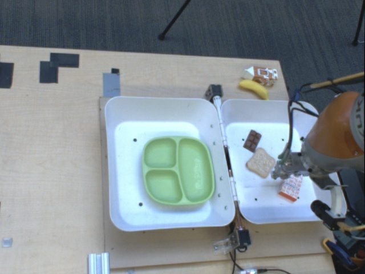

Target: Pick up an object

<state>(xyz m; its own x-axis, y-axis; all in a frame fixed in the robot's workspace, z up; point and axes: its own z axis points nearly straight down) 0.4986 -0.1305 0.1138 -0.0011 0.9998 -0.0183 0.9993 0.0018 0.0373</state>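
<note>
Hovering low in the right bin [251, 213], the gripper [283, 169] sits between the cracker [261, 162] and the packet [291, 188]. I cannot tell its state or whether it has anything. Nothing looks lifted yet, so the pick remains. The packet's red print is too small to read.

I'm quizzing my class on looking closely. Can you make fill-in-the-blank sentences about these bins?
The green plate has ___ compartments.
The plate lies in the ___ bin.
The banana lies ___ the bins, on the bench.
The cracker lies in the ___ bin.

Missing words: three; left; outside; right
</note>
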